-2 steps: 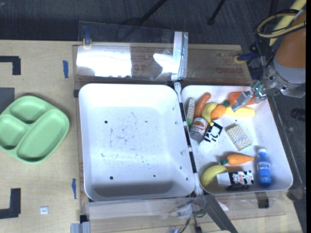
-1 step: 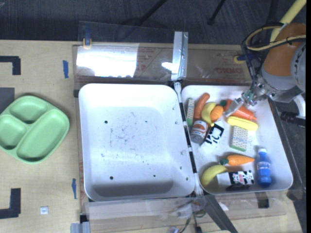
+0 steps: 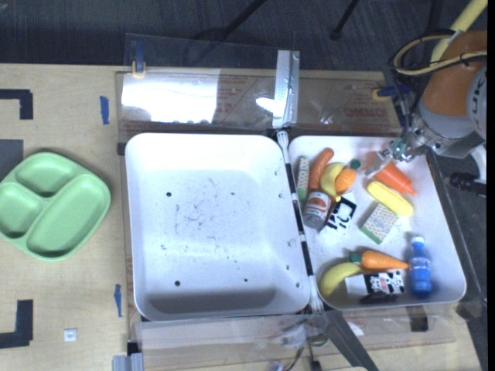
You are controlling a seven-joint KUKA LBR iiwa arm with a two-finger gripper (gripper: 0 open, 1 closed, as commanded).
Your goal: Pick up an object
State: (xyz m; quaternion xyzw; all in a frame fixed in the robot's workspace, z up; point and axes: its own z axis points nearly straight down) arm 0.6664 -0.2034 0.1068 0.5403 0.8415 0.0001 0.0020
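Gripper at upper right corner of right shallow white plastic bin, low over rim zone, metal tip pointing left-down; finger state impossible to tell at this size. Nothing visible between tips. Grey arm with orange band entering from right edge.

Just below tip: orange plastic carrot, resting against yellow oblong block. Left of tip, near: small teal-capped item, blurred. Further left: yellow lemon-shaped toy, orange rounded toy, red-orange toy sausage, small tin can by divider. Lower: blue plastic bottle, second orange carrot lying over yellow banana.

Left shallow white bin alongside. Green three-compartment plate on wooden bench, well apart at far left.
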